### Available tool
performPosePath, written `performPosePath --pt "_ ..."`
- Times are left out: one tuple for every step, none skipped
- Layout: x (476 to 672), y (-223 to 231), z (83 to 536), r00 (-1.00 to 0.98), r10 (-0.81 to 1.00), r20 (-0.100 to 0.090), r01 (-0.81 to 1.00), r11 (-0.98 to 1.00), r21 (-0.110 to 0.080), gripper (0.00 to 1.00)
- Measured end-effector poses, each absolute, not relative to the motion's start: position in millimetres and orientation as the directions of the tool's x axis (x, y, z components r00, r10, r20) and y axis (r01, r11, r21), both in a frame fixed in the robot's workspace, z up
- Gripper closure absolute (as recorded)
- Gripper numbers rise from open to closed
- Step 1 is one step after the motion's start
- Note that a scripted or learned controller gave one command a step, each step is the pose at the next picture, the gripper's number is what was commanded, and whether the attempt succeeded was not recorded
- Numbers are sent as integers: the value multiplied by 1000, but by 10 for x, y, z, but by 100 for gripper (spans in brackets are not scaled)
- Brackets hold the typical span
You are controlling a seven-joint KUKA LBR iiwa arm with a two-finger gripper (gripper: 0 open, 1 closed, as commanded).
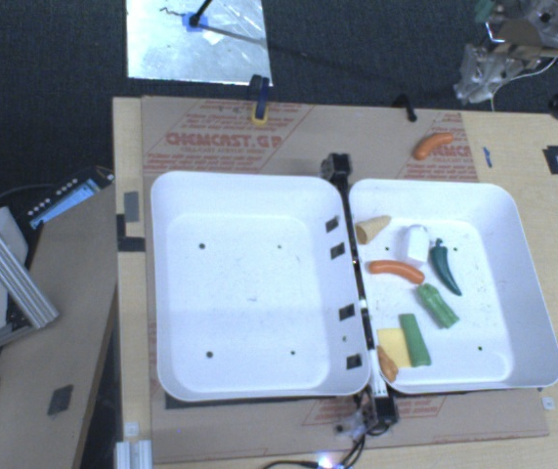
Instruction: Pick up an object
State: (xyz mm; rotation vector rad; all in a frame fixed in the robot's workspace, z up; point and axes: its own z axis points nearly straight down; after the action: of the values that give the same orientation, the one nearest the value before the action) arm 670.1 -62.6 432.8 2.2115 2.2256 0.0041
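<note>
The right bin (523, 262) holds several small toy foods. A tan wedge (372, 228) lies near its top left, with a white cylinder (415, 242) beside it. An orange sausage shape (396, 271) sits just below them, and a dark green pepper (445, 267) is to its right. Lower down are a light green piece (437, 306), a green stick (413, 340), a yellow block (392, 346) and a small orange bit (388, 364). My gripper (479, 71) hangs at the top right, well above and behind the bins, far from all of these.
The left bin (171, 213) stands beside the right one, joined along a black-clipped divider (355, 281). Another orange piece (433, 146) lies on the cardboard behind the right bin. A shiny sheet (195, 27) and a blue-yellow clamp (258, 101) are at the back.
</note>
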Motion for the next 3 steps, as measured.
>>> performPosePath --pt "6688 -359 4481 -6 1000 0 1000 6 4 100" --pt "6687 -146 4590 -6 1000 0 1000 6 5 100" --pt "6686 58 4684 -6 1000 0 1000 6 3 100"
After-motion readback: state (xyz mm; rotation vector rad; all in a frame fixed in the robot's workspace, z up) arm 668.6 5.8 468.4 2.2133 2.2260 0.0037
